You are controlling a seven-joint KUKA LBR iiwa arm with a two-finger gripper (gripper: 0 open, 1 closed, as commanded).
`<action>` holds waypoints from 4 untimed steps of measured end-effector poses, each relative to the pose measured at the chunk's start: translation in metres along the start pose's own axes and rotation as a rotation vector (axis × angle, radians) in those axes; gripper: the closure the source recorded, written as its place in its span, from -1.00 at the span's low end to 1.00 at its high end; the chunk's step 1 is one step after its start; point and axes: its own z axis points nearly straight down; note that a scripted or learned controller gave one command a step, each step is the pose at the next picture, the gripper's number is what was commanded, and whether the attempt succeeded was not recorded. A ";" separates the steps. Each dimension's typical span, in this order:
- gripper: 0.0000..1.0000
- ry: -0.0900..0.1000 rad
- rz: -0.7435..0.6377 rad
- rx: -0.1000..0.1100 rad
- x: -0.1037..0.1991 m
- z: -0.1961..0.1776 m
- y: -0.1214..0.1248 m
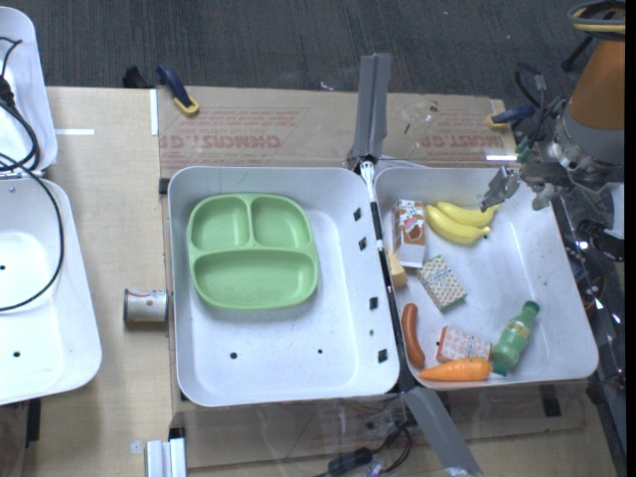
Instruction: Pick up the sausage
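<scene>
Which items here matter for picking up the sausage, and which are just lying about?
Job:
- sausage, at the right bin's left wall
- tool, above the bananas

Lying about:
- carrot
- green bottle
- snack packets
- green divided plate, left bin

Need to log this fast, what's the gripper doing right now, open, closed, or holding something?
Gripper: over the bananas, open or closed cannot be told; the sausage lies in the bin.

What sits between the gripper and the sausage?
In the camera view, bananas and a patterned packet lie between gripper and sausage.
</scene>
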 end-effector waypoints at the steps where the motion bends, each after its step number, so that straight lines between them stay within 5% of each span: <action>1: -1.00 0.000 -0.167 0.000 0.054 0.026 -0.039; 2: -1.00 0.000 -0.033 0.001 0.159 0.000 -0.069; 3: -1.00 -0.001 -0.021 0.002 0.180 0.001 -0.133; 4: -1.00 0.000 -0.046 0.002 0.134 0.001 -0.150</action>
